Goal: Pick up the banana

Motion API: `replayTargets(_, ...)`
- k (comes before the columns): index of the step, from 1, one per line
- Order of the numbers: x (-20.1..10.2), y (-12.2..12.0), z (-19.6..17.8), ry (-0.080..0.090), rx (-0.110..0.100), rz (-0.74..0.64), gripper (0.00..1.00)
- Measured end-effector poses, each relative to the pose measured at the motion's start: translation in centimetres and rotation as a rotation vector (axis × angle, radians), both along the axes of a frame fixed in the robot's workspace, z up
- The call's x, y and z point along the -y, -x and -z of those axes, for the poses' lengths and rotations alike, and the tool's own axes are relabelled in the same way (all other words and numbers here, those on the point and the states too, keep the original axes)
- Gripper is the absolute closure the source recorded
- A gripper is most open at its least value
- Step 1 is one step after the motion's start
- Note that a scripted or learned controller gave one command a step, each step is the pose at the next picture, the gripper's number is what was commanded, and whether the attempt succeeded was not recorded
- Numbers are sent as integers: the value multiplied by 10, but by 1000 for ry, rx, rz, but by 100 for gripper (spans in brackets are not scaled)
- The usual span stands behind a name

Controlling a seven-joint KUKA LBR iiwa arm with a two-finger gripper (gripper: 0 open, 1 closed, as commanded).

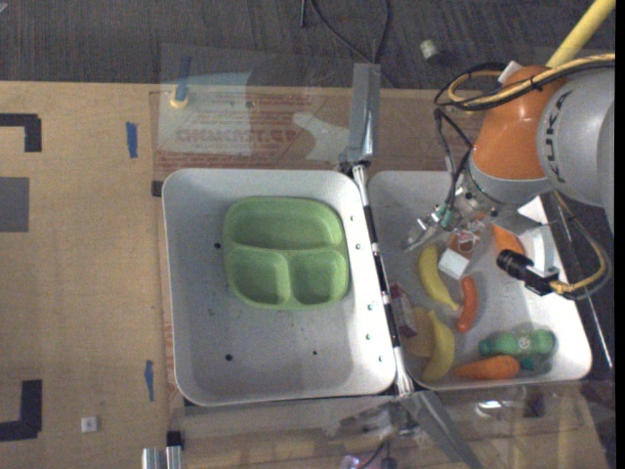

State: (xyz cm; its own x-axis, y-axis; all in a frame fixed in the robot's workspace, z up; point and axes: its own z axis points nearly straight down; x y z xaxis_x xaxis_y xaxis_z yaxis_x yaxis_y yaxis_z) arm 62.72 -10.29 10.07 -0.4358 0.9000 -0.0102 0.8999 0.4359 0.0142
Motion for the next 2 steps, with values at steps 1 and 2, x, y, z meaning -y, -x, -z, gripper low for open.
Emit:
replayTargets(1,-2,43,12,-5,-6,251,0)
replayTargets(2,2,42,1,-3,-1,255,100)
